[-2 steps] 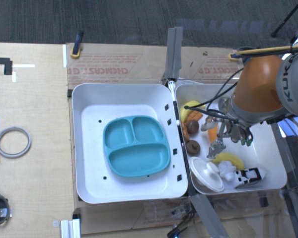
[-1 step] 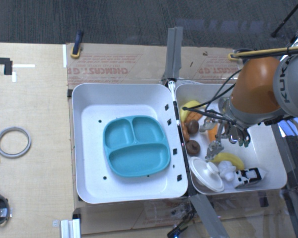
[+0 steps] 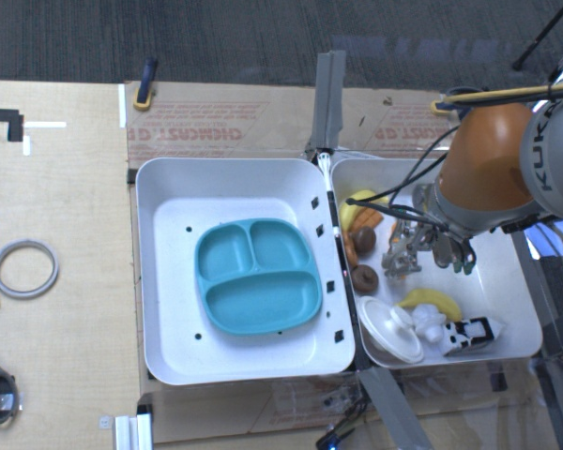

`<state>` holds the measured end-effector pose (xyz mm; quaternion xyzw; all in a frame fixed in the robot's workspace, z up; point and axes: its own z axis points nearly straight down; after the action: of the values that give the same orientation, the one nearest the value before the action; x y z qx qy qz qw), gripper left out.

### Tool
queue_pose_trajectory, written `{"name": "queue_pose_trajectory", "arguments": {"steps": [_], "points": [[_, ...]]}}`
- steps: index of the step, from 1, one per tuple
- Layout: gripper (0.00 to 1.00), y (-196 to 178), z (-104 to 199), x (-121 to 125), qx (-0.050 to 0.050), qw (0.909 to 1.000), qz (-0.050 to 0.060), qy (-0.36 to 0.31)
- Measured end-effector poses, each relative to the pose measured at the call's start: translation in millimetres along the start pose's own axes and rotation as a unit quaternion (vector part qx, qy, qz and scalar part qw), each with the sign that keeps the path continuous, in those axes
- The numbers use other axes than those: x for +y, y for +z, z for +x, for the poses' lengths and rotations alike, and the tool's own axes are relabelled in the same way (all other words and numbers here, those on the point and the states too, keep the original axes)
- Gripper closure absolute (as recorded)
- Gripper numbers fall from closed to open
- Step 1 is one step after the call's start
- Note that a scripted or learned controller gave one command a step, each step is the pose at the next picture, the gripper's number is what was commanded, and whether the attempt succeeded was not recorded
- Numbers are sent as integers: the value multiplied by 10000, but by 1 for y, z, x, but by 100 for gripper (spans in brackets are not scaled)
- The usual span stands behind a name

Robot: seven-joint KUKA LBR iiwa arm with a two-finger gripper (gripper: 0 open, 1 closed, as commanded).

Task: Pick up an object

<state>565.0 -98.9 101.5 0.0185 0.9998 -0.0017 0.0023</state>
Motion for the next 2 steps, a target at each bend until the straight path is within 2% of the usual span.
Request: {"name": "queue_pose_trajectory", "arguments": {"steps": [1, 2], "points": [[0, 0, 0, 0, 1, 10000, -2, 0], [0, 9, 4, -1, 13, 9990, -15, 444]]}}
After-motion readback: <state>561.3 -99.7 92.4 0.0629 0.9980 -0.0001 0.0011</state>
